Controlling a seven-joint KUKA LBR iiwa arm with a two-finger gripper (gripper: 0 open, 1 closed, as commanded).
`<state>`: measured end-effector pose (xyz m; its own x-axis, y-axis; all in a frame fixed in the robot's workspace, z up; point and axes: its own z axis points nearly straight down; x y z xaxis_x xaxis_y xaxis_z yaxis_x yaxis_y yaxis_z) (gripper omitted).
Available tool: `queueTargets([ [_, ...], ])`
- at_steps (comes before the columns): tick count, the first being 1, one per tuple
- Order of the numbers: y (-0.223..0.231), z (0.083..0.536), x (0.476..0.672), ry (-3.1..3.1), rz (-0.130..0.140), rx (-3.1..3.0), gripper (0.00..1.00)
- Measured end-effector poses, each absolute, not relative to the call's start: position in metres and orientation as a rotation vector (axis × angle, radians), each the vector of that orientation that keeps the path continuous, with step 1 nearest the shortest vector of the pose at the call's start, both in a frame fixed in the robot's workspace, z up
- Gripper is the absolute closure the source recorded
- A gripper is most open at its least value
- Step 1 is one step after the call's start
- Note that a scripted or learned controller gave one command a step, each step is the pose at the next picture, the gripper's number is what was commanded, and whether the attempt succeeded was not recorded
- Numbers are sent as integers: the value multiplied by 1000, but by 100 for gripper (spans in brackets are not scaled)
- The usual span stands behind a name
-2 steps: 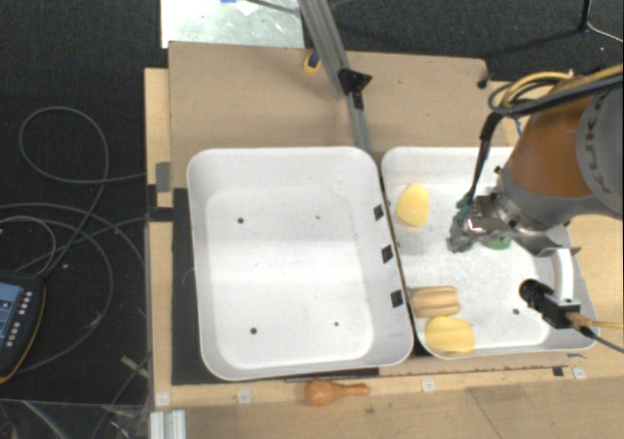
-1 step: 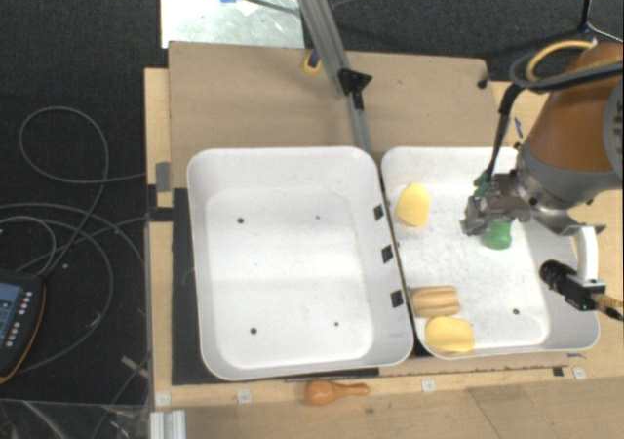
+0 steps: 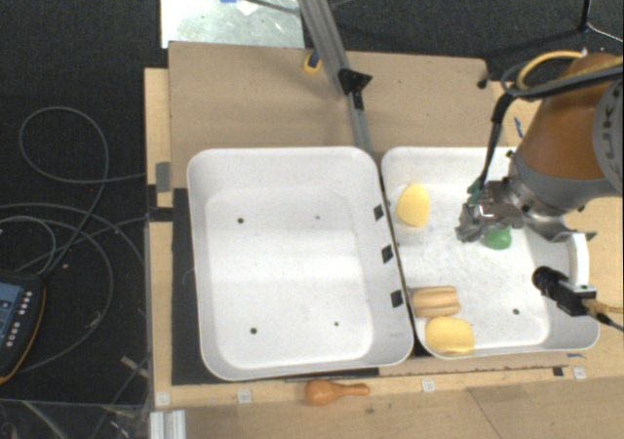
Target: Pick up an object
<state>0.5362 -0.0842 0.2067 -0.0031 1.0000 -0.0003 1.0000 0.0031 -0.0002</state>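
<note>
While the jaws hang low, their spread unclear, a green object lies touching them.

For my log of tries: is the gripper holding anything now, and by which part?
It cannot be told: the gripper sits right at a small green object in the right white bin.

hand low in right bin beside green object.

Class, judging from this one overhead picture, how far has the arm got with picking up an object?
Done: the end effector is down in the right bin, at a green object. In hand: nothing visibly lifted; the grasp is unclear. Left: closing on it and raising it. The yellow pieces and the hot-dog bun lie untouched.
</note>
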Motion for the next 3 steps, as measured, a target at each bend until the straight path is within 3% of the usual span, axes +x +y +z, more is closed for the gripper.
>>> queueTargets([
  [3, 65, 204, 518, 2234, 4, 2211, 100],
])
